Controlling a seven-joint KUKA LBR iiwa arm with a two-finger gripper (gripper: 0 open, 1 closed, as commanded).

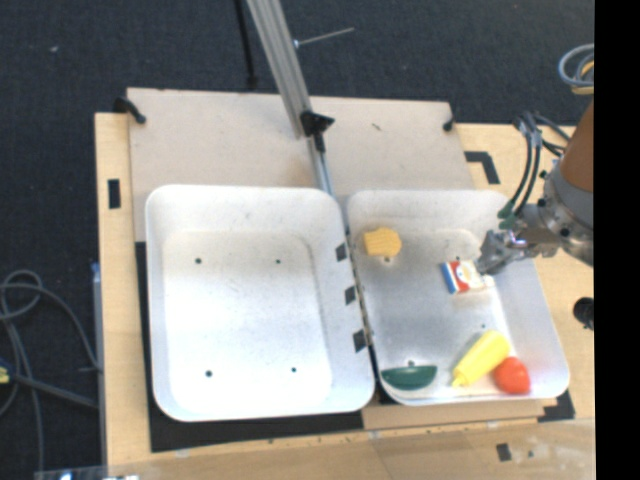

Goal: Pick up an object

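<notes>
Front rim, right bin (560,373): green piece (410,375), yellow piece (480,358), red ball (512,375), loose. Red-white-blue box (461,276), likely target, just beside gripper (494,255); finger opening indeterminate. Yellow lump (381,242) apart.

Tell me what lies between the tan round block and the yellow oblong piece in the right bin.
In the camera view, the stretch from the tan round block to the yellow oblong piece is bare white bin floor; the small red, white and blue box sits off to its right.

white bins (250,298); yellow bottle (480,358); red ball (512,375); green dish (410,375)
</notes>
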